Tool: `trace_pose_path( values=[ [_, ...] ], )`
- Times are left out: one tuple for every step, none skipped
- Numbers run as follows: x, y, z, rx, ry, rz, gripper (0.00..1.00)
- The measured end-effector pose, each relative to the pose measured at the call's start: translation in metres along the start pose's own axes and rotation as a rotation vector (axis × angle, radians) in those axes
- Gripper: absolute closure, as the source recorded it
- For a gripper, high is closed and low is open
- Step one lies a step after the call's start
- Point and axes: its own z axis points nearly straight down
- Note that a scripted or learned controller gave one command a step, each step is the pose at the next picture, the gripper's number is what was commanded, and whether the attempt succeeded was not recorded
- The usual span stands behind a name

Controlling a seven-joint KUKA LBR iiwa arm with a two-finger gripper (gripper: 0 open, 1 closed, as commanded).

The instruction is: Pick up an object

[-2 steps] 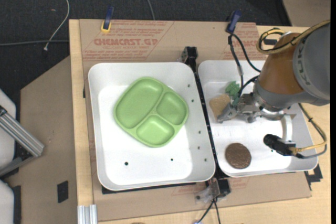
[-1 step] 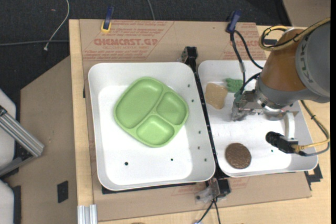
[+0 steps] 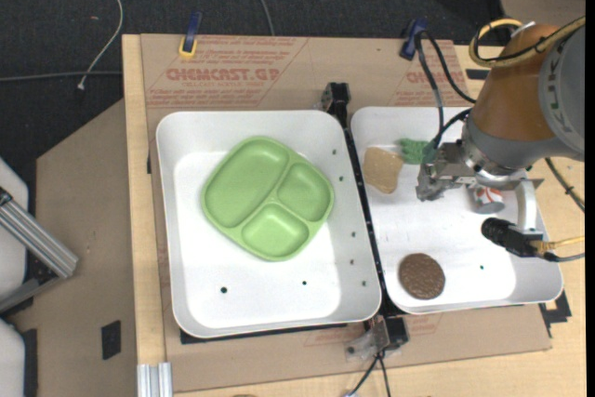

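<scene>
A grey arm (image 3: 521,98) with its orange band reaches over the right bin (image 3: 465,297), its gripper (image 3: 429,186) low near the bin's upper left, just beside a tan piece (image 3: 382,170) and a green item (image 3: 414,149).

You have three likely picks here. The tan piece lies at the bin's upper-left corner, close to the wall; it looks light and probably soft or crumbly, like toy bread, so take it across its narrower width and expect it to give a little. The brown disc (image 3: 422,276) lies flat near the front edge, well apart from the gripper; it looks thin and stiff, and flat things of that sort are awkward to get under (an edge grip is likely your best bet). The green item is half hidden behind the wrist, so you cannot judge its shape or how it will handle.

Whether the claw is released or clenched cannot be told from this angle, since the wrist body covers its tips. A red-and-white thing (image 3: 490,196) beneath the wrist is mostly hidden too.

The left bin (image 3: 177,200) bears a green divided tray (image 3: 268,198), light, rigid and smooth, with only its rim to grip.
</scene>
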Motion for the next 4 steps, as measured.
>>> trace_pose_path(
  values=[
    [-0.009, 0.006, -0.051, 0.000, -0.001, 0.002, 1.00],
    [-0.009, 0.008, -0.105, -0.002, -0.001, 0.001, 1.00],
    [0.040, 0.040, -0.096, 0.002, 0.002, -0.004, 1.00],
    [0.091, 0.058, -0.099, 0.003, 0.002, -0.004, 1.00]
  ],
)
